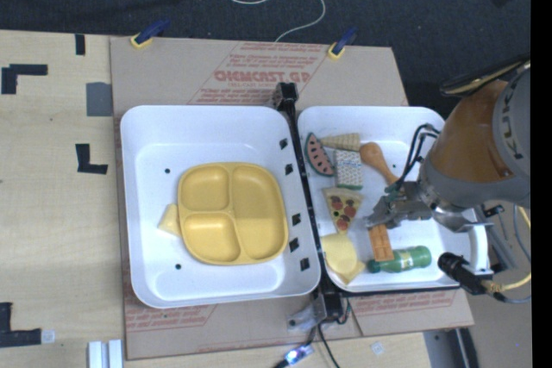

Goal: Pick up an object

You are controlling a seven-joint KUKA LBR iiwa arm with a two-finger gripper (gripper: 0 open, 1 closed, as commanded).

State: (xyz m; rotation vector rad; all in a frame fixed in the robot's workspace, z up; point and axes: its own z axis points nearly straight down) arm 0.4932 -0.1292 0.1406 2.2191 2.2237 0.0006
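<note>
cardboard-topped bench, 2 white bins. gripper low in right bin, fingers look spread over orange block, nothing pinched. green bottle just beside. step: descent to grasp. next: settle lower, close squarely on block.

even bright light, slightly soft

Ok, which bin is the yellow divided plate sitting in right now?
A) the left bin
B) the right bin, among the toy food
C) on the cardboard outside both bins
A: the yellow divided plate lies in the middle of the left bin, while the claw is over the right bin near the green bottle.
</note>
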